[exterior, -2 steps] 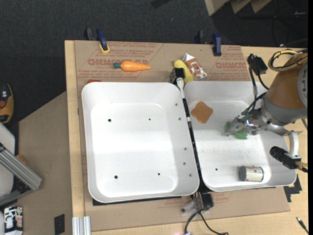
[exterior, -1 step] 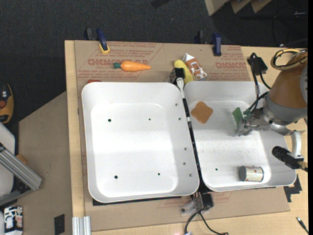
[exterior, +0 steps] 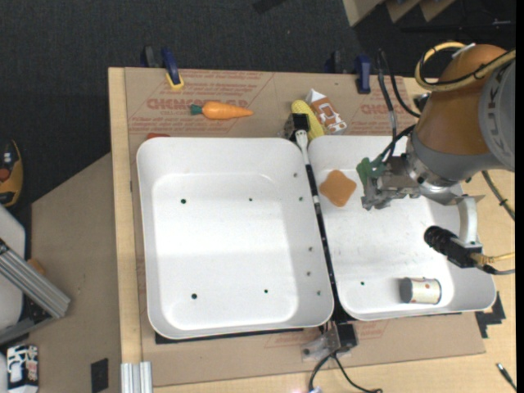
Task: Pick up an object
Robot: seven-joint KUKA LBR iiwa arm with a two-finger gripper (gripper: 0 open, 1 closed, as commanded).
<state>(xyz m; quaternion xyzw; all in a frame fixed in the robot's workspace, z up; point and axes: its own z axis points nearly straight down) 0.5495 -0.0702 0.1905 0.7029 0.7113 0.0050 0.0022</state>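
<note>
1. Reaching in from the right: grey arm with an orange band, bent over the right bin.
2. At its tip, claw hanging low above the upper part of the right bin; impossible to tell from this slant whether spread or pressed together, and nothing seen pinched.
3. Just left of the claw, close but apart: an orange-tan block, lying on the floor of the right bin near the shared edge of the two bins.
4. Lower in the same bin, near its front right corner: a small white cylinder on its side, well apart from the block.
5. To the left, touching the right bin along one edge: left bin, white and shallow.
6. Outside the bins, on the counter behind the left bin: a toy carrot.
7. Behind the seam between the bins: a yellow piece and a brown-and-white packet, side by side.
8. At the counter's far edge: two blue clamps.
</note>
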